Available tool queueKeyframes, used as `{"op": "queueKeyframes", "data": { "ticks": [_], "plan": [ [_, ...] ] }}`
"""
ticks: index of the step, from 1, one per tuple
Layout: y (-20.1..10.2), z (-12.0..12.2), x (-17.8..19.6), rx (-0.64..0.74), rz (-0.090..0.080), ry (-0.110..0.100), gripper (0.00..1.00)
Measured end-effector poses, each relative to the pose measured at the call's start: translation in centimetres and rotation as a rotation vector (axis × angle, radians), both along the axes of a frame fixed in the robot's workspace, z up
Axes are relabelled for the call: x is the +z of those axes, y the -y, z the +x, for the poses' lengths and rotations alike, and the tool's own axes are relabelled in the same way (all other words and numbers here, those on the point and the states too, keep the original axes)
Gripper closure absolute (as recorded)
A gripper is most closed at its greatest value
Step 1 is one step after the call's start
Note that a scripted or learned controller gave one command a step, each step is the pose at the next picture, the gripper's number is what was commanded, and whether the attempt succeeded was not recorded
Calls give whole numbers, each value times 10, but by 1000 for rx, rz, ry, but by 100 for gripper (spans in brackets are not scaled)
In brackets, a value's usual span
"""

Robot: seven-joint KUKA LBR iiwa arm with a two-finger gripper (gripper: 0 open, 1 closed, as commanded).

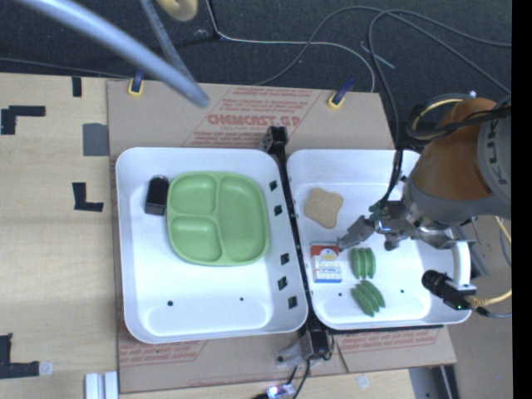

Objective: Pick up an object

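Both bins: left bin (137,248) and right bin (416,306) look like smooth white plastic, slight sheen. Green plate (218,219) is matt plastic, smooth, three compartments. Black block (156,195) looks matt. Bread slice (322,207) is tan, rough and porous-looking. Two green pods (364,279) are smooth and slightly glossy. Small carton (327,266) is printed paper or card. Bins sit on brown cardboard sheet (249,110), matt, red print. Surface (50,248) is pale wood-grain. Arm (457,169) has a glossy orange band and grey metal.
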State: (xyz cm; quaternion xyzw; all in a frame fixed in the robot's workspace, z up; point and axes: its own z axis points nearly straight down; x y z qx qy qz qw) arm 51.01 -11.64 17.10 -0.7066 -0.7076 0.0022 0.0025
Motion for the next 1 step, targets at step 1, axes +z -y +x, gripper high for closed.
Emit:
{"op": "queueKeyframes", "data": {
  "ticks": [1],
  "plan": [
    [-2, 8, -59, 0, 0, -1, 0]
  ]
}}
